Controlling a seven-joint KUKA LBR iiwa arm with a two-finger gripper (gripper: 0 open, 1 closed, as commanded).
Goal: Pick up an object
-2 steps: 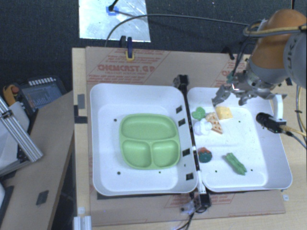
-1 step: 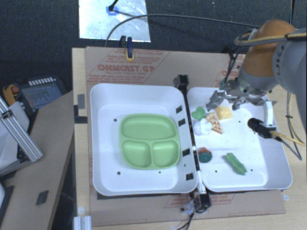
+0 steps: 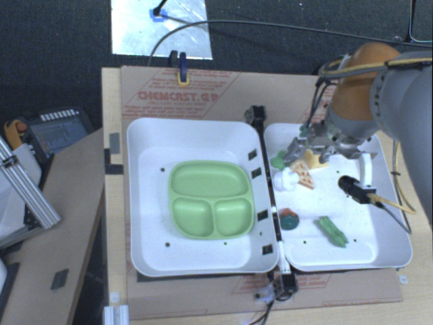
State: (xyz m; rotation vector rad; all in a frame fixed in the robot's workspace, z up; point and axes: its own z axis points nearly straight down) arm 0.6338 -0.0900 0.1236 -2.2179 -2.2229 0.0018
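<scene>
The arm's claw (image 3: 306,151) hovers low over toys in the right bin (image 3: 385,246), its grip impossible to tell, nothing visibly lifted yet.

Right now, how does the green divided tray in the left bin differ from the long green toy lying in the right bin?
The pale green three-compartment plastic tray is broad, rounded and light in colour; the long dark green toy is narrow, small and a deeper green. The tray sits centred in the left white bin; the toy lies slantwise near the front of the right white bin. Both are green and lie flat, apart from the arm.
</scene>
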